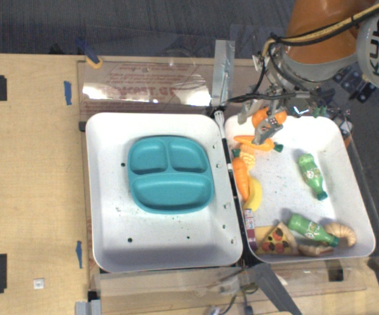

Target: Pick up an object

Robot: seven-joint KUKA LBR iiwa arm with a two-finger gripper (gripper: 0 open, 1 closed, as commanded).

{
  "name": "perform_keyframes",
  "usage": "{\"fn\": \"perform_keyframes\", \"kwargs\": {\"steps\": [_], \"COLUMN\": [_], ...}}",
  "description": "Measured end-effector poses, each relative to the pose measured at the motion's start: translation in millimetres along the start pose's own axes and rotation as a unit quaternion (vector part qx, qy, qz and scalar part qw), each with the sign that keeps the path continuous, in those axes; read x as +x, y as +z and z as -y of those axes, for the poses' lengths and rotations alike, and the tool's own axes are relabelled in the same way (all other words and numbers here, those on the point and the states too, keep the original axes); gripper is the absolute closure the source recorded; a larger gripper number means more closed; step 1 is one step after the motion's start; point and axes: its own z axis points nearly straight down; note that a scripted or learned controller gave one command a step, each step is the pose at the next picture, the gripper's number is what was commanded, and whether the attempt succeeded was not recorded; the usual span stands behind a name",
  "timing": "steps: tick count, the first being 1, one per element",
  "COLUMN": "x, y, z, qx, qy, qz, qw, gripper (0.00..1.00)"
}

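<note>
Over the right bin's point(353, 169) far-left corner, jaws point(266, 127) clamp 1 orange carrot point(261, 118).

A robotics lab, judging by the fittings: a KUKA arm point(334, 18) trailing cables over a plywood bench point(25, 176) marked with black squares and blue tape, two white bins point(104, 241) fixed side by side, toy food as test objects, a teal plate point(171, 174), and grey carpet beyond
</note>
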Motion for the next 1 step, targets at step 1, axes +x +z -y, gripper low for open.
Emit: {"fn": "perform_keyframes", "kwargs": {"steps": [1], "x": [-14.8], "y": [-43.0], "z": [15.3], "qx": [0.001], "qy": [-0.047], "qz": [0.001], "qw": [0.9989], "gripper": [1.00]}}
